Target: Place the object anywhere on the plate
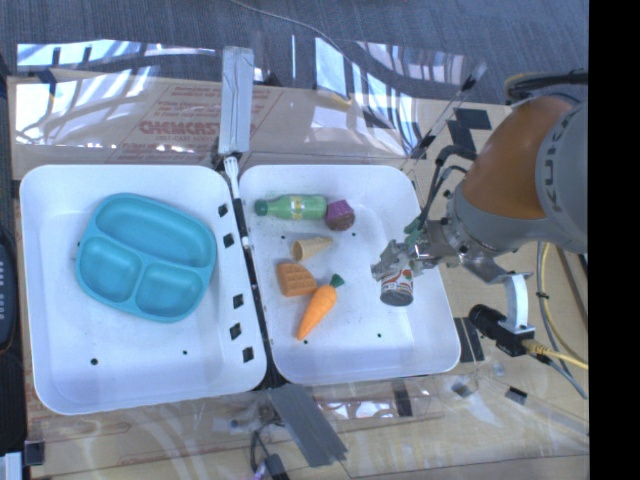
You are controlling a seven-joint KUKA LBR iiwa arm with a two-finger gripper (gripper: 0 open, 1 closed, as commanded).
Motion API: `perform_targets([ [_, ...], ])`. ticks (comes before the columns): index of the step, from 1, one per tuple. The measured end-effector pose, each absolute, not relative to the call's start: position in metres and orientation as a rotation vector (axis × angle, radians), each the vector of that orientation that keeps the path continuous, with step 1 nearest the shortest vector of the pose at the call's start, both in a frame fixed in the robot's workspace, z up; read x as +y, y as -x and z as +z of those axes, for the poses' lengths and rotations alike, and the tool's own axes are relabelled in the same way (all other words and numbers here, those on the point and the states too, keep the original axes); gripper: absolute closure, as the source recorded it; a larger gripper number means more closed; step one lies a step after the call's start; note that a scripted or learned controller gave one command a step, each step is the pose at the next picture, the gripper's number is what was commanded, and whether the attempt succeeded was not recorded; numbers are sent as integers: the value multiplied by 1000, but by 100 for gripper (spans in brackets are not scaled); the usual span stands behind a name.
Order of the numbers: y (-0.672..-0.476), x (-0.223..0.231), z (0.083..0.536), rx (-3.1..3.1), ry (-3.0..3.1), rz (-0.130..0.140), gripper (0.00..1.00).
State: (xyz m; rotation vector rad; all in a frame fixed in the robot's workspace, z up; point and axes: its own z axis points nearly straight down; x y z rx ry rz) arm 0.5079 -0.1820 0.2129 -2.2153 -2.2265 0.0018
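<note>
Can (pixel 398 285), a small one with a red and white label, stands in the right bin (pixel 432 340) near that bin's right wall, and the gripper (pixel 396 264) is closed on its top, the can showing between the fingers. Left of the can lie an orange carrot (pixel 316 310) with a green tip, an orange wedge (pixel 296 279) and a pale cone (pixel 311 248). Up and left of the can a green bottle (pixel 292 206) lies on its side, touching a purple lump (pixel 340 214). All of these sit between the can and the blue plate (pixel 146 256), which rests in the left bin (pixel 50 358), well apart from the can. The arm (pixel 525 178) reaches in from the right of the can, its orange band above the wrist. Bare white floor lies below the can, toward the near rim.
</note>
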Motion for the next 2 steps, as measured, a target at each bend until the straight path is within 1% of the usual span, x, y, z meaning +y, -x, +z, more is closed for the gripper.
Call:
perform_targets([
  [1, -575, -84, 189, -2234, 2200, 5, 100],
  [2, -588, -22, 212, -2231, 2207, 2, 100],
])
